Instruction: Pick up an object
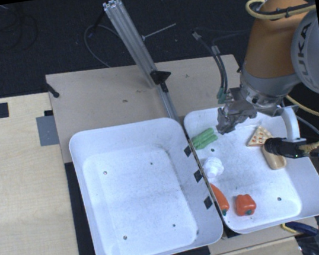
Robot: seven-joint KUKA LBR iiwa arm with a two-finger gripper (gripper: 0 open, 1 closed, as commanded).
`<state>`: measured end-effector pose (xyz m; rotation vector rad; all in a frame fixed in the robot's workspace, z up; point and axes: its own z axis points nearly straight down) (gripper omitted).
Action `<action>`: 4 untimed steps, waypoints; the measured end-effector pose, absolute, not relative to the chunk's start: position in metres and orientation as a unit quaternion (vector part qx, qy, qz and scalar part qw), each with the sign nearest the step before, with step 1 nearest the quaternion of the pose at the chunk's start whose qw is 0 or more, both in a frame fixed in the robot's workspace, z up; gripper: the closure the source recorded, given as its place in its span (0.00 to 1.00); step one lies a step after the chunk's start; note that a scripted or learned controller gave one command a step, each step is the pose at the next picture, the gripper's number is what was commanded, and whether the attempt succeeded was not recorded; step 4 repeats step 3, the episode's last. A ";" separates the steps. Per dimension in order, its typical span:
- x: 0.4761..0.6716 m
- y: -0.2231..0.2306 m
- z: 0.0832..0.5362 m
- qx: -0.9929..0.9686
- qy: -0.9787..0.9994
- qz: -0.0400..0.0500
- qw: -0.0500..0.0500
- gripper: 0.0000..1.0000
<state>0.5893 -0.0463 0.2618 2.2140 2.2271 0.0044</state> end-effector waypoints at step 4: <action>0.528 -0.164 0.258 0.709 0.706 0.001 0.003 1.00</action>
